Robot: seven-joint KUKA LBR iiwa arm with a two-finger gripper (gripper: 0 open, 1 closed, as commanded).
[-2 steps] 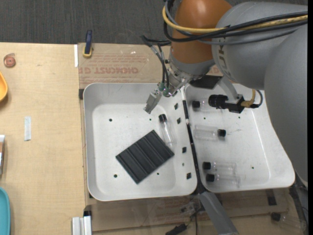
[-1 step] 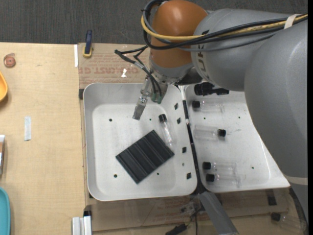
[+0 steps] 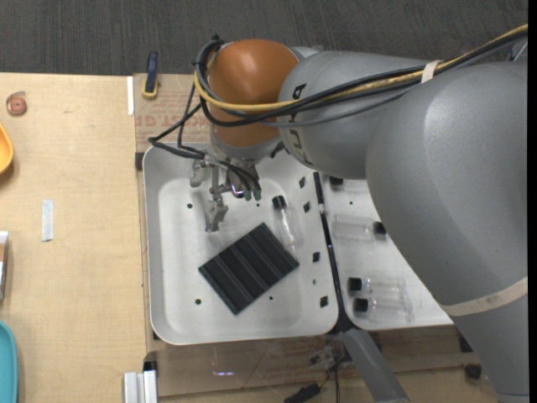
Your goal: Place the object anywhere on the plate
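On the pale wooden bench [image 3: 75, 309], the left white bin [image 3: 168, 309] holds a ribbed black square plate [image 3: 248, 268]. Above it hangs the metal claw [image 3: 220, 212]; whether it is parted I cannot tell. A clear tube [image 3: 285, 222] lies just right.

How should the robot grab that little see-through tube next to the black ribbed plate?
Probably across the middle of its body, coming straight down from above. The clear tube lies flat on the floor of the left bin, long and thin, so fingers closing across its narrow width fit best. Its lower end sits close to the black plate, so the upper half looks freer. The gripper hangs just left of it.
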